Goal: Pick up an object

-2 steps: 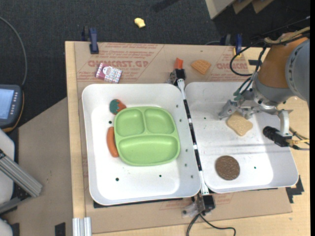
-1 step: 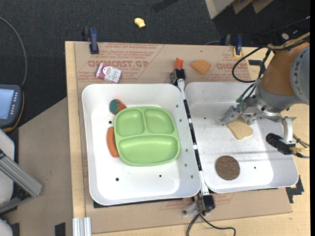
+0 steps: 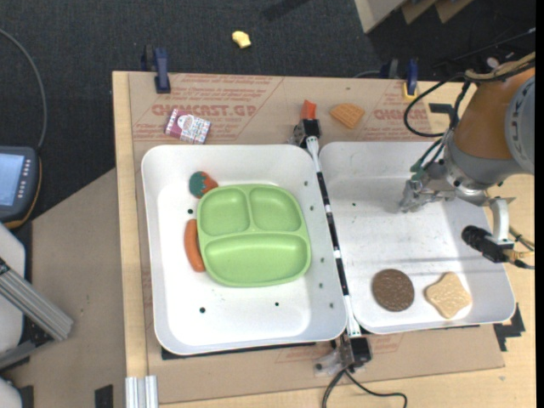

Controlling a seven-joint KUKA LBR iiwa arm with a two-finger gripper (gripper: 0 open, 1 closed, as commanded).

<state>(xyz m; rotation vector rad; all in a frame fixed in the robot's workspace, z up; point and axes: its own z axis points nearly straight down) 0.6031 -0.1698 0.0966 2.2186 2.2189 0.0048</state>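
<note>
In the right bin (image 3: 374, 172) a round brown cookie (image 3: 393, 290) lies near the front edge, and a tan bread-shaped piece (image 3: 448, 295) sits just to its right. My gripper (image 3: 416, 199) hangs low over the upper middle of this bin, well behind both pieces and apart from them. Nothing shows between its tips. The left bin (image 3: 170, 304) holds a green divided plate (image 3: 252, 234). An orange sausage-like piece (image 3: 194, 245) lies along the plate's left side, and a small green and orange item (image 3: 202, 183) sits at its upper left corner.
The grey arm with its orange band (image 3: 493, 117) comes in from the upper right, trailing black cables. On the cardboard behind the bins lie a tan cracker (image 3: 347, 115) and a pink packet (image 3: 187, 125). A yellow scrap (image 3: 241, 38) lies on the floor.
</note>
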